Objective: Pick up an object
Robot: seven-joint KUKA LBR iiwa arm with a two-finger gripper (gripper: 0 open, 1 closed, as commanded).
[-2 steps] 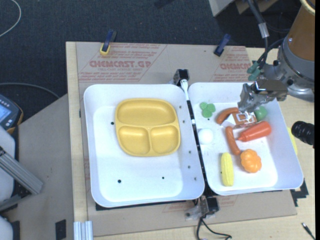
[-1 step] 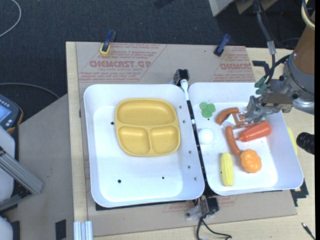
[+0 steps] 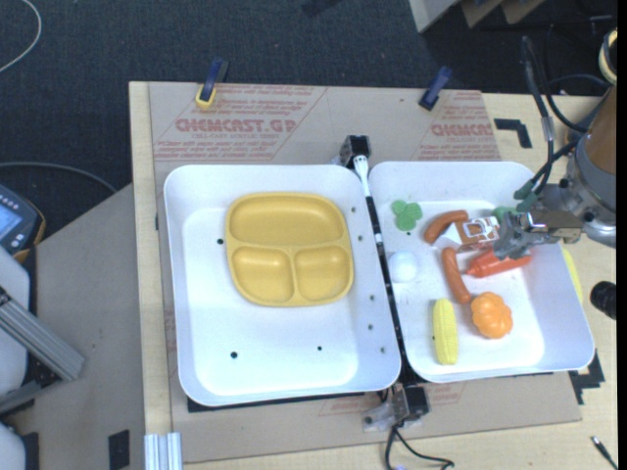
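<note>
Grey arm (image 3: 600, 179) at right edge of frame; black cables looped above wrist; metallic pincer (image 3: 516, 231) with green and dark fittings, silver finger parts.

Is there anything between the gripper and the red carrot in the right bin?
Nothing visible. The gripper is already low over the right bin, right at the red carrot. The sausages lie to its left, not in between.

dark carpet floor (image 3: 118, 27) (cables), cardboard-topped bench (image 3: 294, 116)

Glossy plastic tray (image 3: 289, 248), smooth white bins (image 3: 196, 292), seemingly plastic
</note>
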